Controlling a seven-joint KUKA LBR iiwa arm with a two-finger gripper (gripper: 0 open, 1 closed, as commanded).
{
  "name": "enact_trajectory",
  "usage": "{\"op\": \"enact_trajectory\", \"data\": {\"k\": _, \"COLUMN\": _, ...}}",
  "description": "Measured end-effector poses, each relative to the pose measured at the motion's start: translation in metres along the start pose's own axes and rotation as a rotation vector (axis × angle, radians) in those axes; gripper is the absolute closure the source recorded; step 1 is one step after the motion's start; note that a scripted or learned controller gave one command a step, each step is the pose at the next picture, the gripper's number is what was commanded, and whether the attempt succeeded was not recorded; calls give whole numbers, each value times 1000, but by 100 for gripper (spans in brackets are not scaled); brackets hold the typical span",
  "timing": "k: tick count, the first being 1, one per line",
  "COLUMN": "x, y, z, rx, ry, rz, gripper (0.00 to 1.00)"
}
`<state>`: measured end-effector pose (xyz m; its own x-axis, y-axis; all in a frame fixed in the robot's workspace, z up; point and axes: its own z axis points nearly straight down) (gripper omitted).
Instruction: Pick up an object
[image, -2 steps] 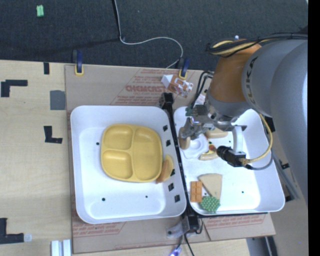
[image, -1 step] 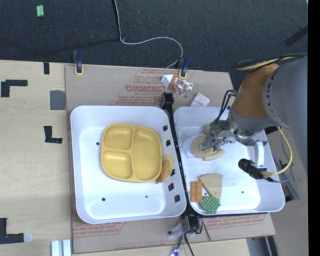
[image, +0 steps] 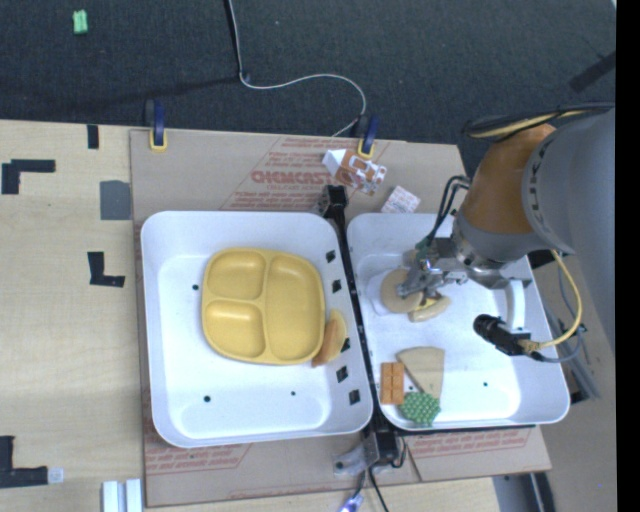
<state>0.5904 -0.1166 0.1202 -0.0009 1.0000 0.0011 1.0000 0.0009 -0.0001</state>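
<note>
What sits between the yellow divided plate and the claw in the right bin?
In the camera view, the bins' adjoining rims lie between the yellow divided plate and the claw, with a tan food piece leaning beside the plate.

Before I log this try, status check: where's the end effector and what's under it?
End effector low in right bin, over pale round pieces. Grasp unconfirmed. Tan wedge, orange block, green ball nearby. Yellow tray in left bin.
</note>
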Motion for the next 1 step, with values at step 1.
{"op": "enact_trajectory", "data": {"k": 1, "x": 6, "y": 81, "z": 26, "rx": 10, "ry": 3, "rz": -5, "gripper": 0}}
